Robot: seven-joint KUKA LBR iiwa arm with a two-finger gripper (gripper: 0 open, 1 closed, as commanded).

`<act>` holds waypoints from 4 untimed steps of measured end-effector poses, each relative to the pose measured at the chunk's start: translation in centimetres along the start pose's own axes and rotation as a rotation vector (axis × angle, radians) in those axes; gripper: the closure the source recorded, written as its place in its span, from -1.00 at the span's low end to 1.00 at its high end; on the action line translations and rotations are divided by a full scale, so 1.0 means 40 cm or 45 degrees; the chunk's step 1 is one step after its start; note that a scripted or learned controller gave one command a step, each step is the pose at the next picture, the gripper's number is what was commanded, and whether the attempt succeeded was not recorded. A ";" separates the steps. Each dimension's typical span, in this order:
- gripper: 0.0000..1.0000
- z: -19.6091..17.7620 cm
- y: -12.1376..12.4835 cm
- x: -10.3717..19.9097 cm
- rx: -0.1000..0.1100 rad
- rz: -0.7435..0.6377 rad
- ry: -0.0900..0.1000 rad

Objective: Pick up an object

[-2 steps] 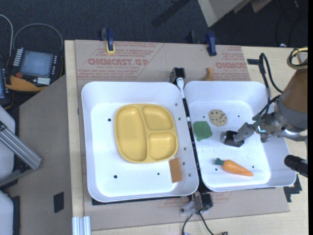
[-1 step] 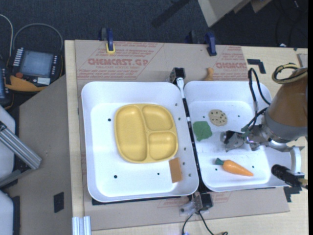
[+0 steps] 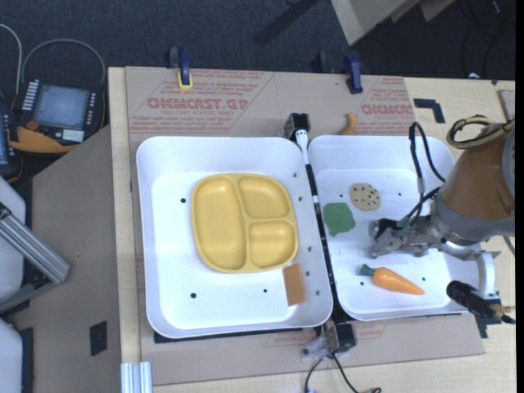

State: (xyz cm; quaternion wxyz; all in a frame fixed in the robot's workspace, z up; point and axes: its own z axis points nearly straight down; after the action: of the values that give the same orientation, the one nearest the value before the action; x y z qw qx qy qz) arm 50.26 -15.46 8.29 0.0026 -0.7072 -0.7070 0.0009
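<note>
In the right bin [image 3: 385, 150] lie an orange carrot [image 3: 395, 281] near the front, a green leafy piece [image 3: 337, 218] at the left and a round speckled cookie [image 3: 364, 195] behind it. My gripper [image 3: 383, 237] sits low in this bin, just above the carrot and to the right of the green piece, with nothing visibly between its fingers. The arm's orange band [image 3: 483, 182] rises at the right edge.
The left bin [image 3: 164, 219] holds a yellow divided plate [image 3: 244, 220] and a small tan block [image 3: 294, 284] near its front right corner. A black cable loops over the right bin's far right side. Blue clamps hold the cardboard base at the back.
</note>
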 end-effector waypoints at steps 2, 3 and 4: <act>1.00 -0.136 0.006 0.006 -0.013 -0.001 -0.006; 1.00 -0.244 0.002 0.002 -0.015 -0.001 -0.007; 1.00 -0.360 -0.014 -0.003 -0.015 -0.001 -0.007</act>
State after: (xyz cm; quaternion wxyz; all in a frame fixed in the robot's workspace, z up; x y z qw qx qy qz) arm 49.77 -15.60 22.69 -0.0036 -0.7068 -0.7074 -0.0014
